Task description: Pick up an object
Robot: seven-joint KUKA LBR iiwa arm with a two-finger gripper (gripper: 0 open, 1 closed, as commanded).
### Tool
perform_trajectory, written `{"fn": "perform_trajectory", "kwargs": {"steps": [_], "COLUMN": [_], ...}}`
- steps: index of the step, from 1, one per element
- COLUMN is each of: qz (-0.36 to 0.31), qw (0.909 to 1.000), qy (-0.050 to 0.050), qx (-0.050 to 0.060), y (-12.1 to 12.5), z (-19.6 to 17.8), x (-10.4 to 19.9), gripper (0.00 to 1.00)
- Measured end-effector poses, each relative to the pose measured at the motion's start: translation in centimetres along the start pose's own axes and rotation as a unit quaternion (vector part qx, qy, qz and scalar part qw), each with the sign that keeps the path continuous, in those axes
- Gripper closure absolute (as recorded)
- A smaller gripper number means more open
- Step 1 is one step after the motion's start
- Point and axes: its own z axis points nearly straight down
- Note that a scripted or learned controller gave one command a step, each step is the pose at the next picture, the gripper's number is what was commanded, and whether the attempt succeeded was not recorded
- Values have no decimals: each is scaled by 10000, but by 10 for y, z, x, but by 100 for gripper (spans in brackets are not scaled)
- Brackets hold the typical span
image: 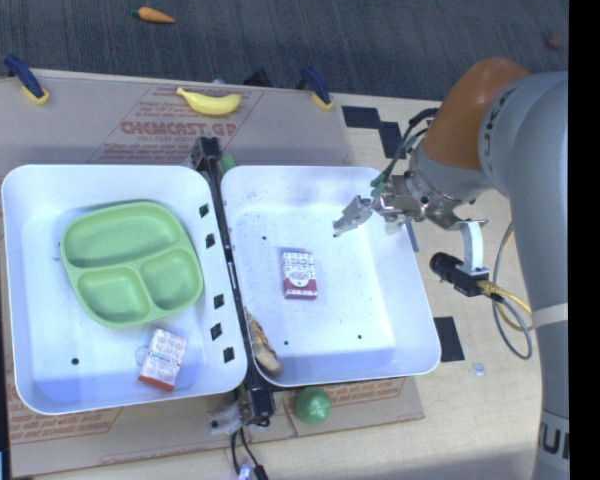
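Note:
A small red and white box [299, 273] lies flat near the middle of the right bin [400, 308]. My gripper [352, 216] hangs over the back right part of that bin, up and to the right of the box and apart from it. Nothing shows in its grasp. In the left bin [25, 268] sits a green divided plate [130, 261], with an orange and white packet [163, 358] in front of it near the bin's front wall.
A tan object [263, 349] rests in the right bin's front left corner. A green ball [313, 405] lies on the cardboard in front of the bins and a banana [209, 99] behind them. Blue clamps [26, 78] hold the cardboard's back edge.

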Motion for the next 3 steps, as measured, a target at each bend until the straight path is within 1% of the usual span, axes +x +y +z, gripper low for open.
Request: {"fn": "perform_trajectory", "kwargs": {"steps": [1, 2, 3], "qz": [11, -5, -4], "qw": [10000, 10000, 10000], "qy": [-5, 10, -4], "qx": [-4, 34, -14], "y": [-42, 39, 59], "z": [-82, 60, -37], "x": [-1, 1, -1], "gripper": [0, 0, 0]}}
